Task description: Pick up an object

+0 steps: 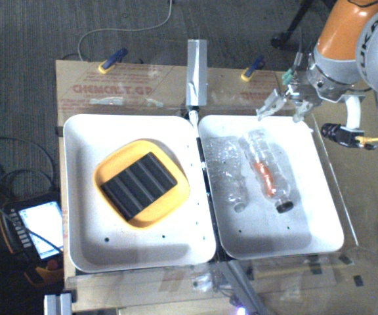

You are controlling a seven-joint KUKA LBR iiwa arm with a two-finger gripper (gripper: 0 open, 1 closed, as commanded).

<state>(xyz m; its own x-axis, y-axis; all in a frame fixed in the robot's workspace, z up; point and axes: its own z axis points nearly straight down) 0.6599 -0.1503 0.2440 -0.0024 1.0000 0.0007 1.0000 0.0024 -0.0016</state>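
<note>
The left bin holds a yellow tray with a black ribbed insert, lying askew near its middle. The right bin holds two clear plastic bottles side by side: one toward its left, the other, with an orange label and a dark cap, slanting toward its centre. Above that bin's far right corner hangs the pincer, its fingers spread open with nothing between them, apart from both bottles. The grey and orange arm enters from the upper right.
</note>
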